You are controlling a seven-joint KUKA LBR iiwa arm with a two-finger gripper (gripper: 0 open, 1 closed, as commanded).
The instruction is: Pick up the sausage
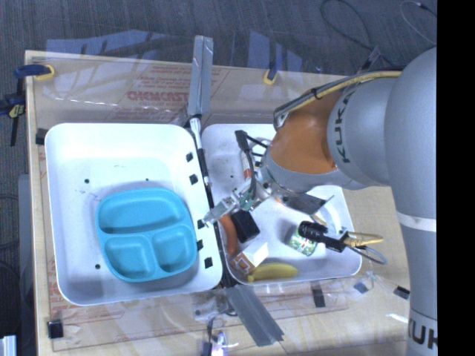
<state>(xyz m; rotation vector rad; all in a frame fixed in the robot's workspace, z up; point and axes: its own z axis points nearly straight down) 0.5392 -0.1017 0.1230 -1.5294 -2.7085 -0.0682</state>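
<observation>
**Crowded corner puts the grab at risk**

The arm (349,136) reaches low over the right bin (223,143); the left bin (67,154) holds a blue tray (145,232). The gripper (241,212) hangs just above the sausage (230,234), which lies against the bin's left wall; whether it is parted I cannot tell. A small box (251,256) and banana (273,271) crowd close, so the grab may slip or snag them.

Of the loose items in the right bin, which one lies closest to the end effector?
The sausage: the orange-brown link along the bin's left wall, right beside the end effector. The banana lies at the bin's front edge, the small white box between them.
</observation>
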